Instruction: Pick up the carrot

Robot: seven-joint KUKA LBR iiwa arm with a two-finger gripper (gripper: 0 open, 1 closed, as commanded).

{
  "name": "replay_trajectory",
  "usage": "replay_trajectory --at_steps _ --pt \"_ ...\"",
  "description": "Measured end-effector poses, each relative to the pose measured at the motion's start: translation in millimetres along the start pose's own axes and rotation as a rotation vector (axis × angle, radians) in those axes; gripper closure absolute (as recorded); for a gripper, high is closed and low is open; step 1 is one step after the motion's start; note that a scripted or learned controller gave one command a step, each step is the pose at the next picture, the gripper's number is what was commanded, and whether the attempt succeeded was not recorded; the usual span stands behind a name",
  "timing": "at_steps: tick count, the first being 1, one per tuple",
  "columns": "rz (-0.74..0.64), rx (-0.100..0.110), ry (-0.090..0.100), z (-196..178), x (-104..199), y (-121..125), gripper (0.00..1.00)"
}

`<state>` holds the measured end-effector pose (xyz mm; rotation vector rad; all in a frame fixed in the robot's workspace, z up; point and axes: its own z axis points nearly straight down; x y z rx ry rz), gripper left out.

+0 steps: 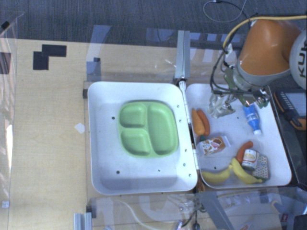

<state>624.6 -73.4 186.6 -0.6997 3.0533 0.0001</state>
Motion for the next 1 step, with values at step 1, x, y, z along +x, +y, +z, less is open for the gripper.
replay_trajectory --at_steps 1 --pt "0.113 0.002 -0.003 5.4 -24.6 -39.8 1.00"
